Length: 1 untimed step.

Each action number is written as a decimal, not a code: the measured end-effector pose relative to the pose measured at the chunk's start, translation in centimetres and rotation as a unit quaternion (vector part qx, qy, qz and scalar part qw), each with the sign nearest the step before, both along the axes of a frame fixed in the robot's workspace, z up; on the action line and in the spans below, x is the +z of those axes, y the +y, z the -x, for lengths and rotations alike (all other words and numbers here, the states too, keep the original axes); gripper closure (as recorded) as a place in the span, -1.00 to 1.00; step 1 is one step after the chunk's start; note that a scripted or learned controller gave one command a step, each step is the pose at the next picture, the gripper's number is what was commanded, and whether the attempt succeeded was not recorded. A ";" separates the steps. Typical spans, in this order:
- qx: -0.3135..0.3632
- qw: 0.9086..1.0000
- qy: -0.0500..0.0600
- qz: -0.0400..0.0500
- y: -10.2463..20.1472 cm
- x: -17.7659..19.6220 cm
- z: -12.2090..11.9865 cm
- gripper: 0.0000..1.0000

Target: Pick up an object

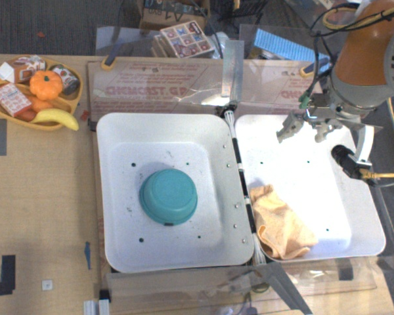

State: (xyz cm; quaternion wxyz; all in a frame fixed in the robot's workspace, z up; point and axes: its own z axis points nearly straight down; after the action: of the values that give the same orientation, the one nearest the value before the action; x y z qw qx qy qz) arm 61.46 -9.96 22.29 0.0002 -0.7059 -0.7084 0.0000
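Observation:
A teal bowl (169, 195) lies upside down in the middle of the left bin (118, 136). A crumpled yellow cloth (282, 225) rests at the near left corner of the right bin (354, 235). My gripper (306, 130) hangs over the far part of the right bin, well above the cloth and apart from it. Its two fingers stand spread, with nothing between them.
A yellow dish (33, 92) of toy food, with a banana and an orange pumpkin, sits at the bench's far left. Cardboard and boxes lie behind the bins. A black cable part (347, 161) hangs beside the arm over the right bin's right side.

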 end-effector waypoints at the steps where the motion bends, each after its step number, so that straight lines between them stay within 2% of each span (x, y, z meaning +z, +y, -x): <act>1: -0.026 1.000 0.000 0.000 0.5 -7.5 5.9 -1.00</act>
State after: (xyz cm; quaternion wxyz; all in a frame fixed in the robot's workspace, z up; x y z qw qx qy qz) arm 55.57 -9.43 14.79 0.0002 -0.7239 -0.6899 0.0001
